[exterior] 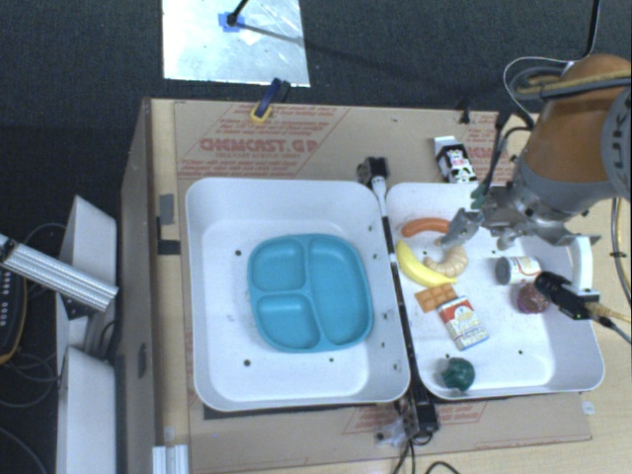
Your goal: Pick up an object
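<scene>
A: Objects for picking are sitting in the right bin [592, 368]: banana [420, 268], sausage [425, 227], a curled pale shrimp-looking piece [452, 261], orange cracker-ish square [434, 297], small carton [462, 323], dark green lump [457, 373], white cylinder [520, 267], dark red round thing [531, 298]. One of each, so eight, approx.

B: Where's the claw [464, 227] hanging?

A: Over the bin's upper middle, just beside the sausage and above the shrimp piece. Fingers, can't tell if apart or together; arm's body is blocking. Nothing's showing between them.

B: Nearest target, and how's it going to handle?

A: Prob. the shrimp piece or banana, touching each other. Both are looking like light plastic play food, stiff, smooth, so likely slippery. Banana: I'd be pinching across the narrow middle, not along the curve. Carton's flat sides are looking like the easiest grip, imo.

B: Anything else around?

A: Left bin [212, 215] is carrying one blue divided tray [309, 292]. Both bins are resting on a desk [257, 141] covered w/ cardboard; one small black-and-white item [453, 162] is lying behind the right bin.
</scene>
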Tool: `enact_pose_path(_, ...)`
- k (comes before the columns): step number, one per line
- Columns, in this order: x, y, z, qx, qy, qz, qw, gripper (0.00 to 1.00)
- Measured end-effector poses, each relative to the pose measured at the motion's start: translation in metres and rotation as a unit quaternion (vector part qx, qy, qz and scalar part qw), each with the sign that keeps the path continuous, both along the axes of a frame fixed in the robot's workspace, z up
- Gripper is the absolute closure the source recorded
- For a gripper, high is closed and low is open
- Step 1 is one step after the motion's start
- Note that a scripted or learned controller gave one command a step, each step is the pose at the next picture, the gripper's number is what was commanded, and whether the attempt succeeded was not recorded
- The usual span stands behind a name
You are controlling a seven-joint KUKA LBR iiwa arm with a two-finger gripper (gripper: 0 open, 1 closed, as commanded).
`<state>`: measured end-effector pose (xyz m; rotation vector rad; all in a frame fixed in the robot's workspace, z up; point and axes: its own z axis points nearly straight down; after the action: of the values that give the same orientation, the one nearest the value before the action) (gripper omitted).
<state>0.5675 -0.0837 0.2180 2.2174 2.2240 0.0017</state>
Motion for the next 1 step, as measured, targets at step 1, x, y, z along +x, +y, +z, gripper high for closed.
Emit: enact_pose_path(1, 0.0073, -0.0325, -0.1035, -0.0002, 0.001, -0.001, 1.0000, 0.00)
